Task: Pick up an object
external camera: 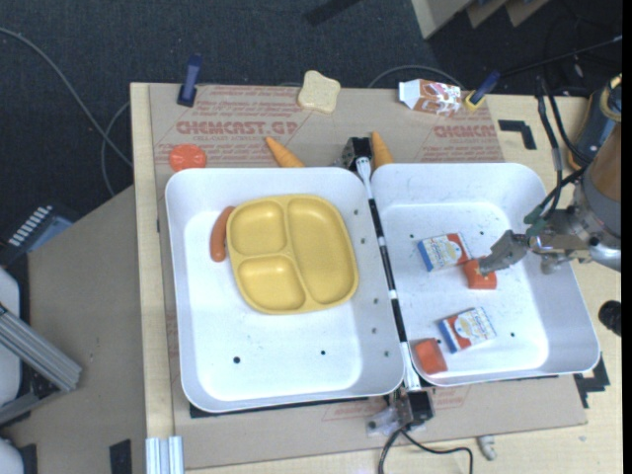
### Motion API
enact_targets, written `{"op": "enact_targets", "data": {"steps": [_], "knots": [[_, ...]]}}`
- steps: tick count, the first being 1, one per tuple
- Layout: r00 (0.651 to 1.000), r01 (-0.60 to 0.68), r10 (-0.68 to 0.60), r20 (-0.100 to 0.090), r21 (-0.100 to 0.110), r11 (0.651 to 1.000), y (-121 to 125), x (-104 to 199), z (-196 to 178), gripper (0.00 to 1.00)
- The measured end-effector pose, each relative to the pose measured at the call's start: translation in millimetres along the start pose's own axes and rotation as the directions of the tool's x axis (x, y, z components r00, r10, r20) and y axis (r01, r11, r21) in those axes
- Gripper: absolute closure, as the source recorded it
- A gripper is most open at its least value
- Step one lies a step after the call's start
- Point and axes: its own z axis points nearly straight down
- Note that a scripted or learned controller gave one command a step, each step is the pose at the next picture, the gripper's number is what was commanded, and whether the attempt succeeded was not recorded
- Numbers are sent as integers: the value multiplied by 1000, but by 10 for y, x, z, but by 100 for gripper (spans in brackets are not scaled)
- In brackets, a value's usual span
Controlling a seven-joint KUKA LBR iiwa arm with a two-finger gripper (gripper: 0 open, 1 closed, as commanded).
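camera view | gripper [497, 256] over right bin [523, 191] | grip state unclear | orange block [482, 277] touching fingertips

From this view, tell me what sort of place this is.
Likely a robot lab's picking bench: two white bins on a cardboard-topped table, toy food such as a yellow plate and small cartons, loose cables, dark carpet, and a gripper reaching in.

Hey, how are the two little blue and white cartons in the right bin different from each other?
The upper carton lies near the bin's middle, beside the gripper and a red block. The lower carton lies nearer the front edge, close to another red block, and is turned more diagonally. Both look alike in size and print.
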Motion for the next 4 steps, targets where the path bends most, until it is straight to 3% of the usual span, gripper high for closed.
{"op": "enact_targets", "data": {"steps": [1,2,3,4], "knots": [[1000,-1,1,-1,3,1000,334,-22,1633,0],[1000,1,-1,0,-1,1000,1098,47,1753,0],[1000,0,0,1,-3,1000,1101,45,1654,100],[1000,2,-2,-1,-3,1000,1124,816,745,100]]}}
